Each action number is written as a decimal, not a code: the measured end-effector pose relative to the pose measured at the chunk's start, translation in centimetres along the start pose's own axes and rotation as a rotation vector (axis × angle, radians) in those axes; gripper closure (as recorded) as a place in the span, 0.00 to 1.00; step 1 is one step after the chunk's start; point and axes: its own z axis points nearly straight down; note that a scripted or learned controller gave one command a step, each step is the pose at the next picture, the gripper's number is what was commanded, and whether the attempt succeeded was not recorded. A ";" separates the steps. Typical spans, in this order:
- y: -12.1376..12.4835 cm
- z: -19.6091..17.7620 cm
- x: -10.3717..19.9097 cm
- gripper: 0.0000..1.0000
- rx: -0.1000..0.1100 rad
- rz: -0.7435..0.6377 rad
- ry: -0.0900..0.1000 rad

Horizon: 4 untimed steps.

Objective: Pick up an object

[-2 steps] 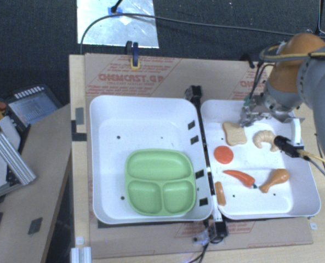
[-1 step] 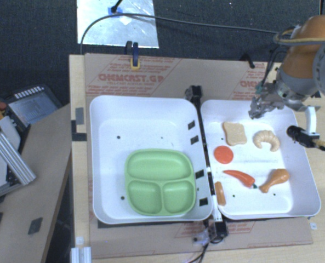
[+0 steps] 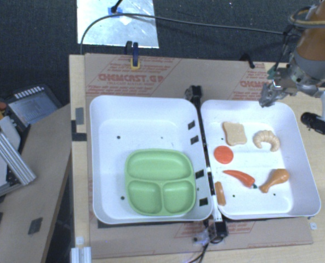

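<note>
gripper (image 3: 268,98) hovers over the right bin's (image 3: 303,185) far edge, can't tell its grip. bread (image 3: 234,133), croissant (image 3: 267,139), tomato slice (image 3: 223,154), pepper (image 3: 239,176), drumstick (image 3: 274,179) lie below, untouched.

We could not make out whether the gripper (image 3: 269,96), small and blurred at the upper right of the frame, had its fingers apart or together. The arm (image 3: 315,43) ran off the right edge. At far left, a grey device (image 3: 28,107) and metal rail (image 3: 9,149) were cut off.
</note>
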 end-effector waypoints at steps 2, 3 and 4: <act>-1.6 -4.1 5.5 1.00 0.007 -0.004 0.003; -1.1 -4.0 10.3 1.00 0.006 -0.004 0.003; -0.4 -3.2 16.3 1.00 0.005 -0.005 0.003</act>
